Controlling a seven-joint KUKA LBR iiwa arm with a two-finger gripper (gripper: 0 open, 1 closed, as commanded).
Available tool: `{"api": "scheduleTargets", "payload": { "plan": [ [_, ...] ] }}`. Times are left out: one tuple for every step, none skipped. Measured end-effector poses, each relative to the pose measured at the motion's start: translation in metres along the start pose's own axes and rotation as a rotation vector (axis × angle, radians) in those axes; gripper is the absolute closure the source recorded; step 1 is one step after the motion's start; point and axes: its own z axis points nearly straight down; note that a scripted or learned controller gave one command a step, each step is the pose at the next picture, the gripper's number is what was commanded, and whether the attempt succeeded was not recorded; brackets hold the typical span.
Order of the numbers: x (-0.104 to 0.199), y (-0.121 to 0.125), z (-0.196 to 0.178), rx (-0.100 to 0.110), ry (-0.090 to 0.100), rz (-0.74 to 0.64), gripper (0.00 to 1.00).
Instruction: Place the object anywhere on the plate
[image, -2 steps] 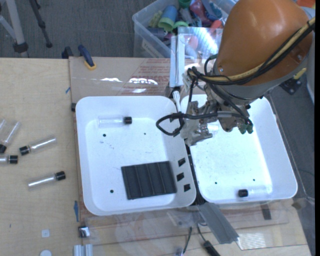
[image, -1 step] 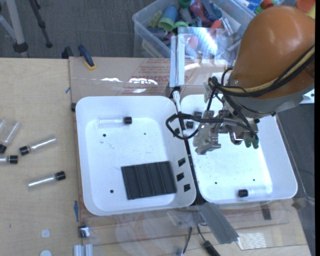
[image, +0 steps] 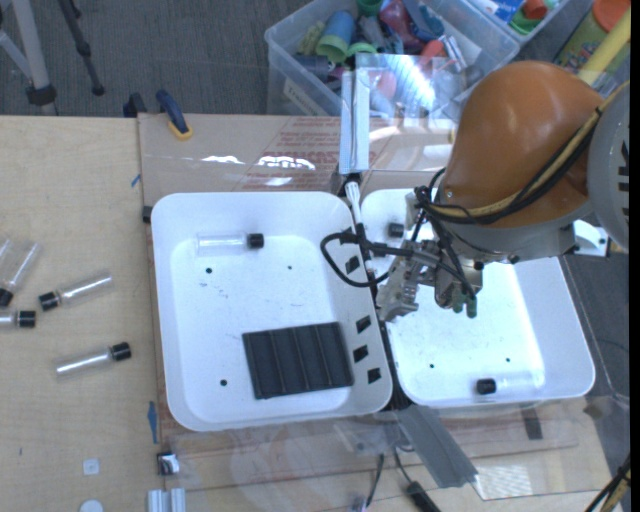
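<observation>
Vial: none visible in the gripper, which hangs over the left part of the right bin, close to the divider. Can't tell whether it's apart or together; cables and wrist hardware clutter it. Nearest candidate is the black-capped vial lying flat by the right bin's near wall, well apart from the gripper. A second capped vial lies at the far side of the left bin. The plate, black and ridged, sits at the near side of the left bin, just across the divider. Risks as I see them: a clear round tube rolls or slips on pinch. A pick tight against the wall may clip the rim. Carrying across the divider, the loose cable loop could snag. On the ridged plate it could roll off if dropped crosswise. Spare vials on the surface at left aren't a factor.
</observation>
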Motion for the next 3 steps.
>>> {"api": "scheduleTargets", "payload": {
  "plan": [
    [0.028, 0.020, -0.115, -0.002, -0.007, -0.173, 1.00],
    [0.019, -0.018, -0.006, -0.001, -0.003, -0.062, 1.00],
    [0.026, 0.008, 0.017, 0.000, 0.001, -0.111, 1.00]
  ]
}}
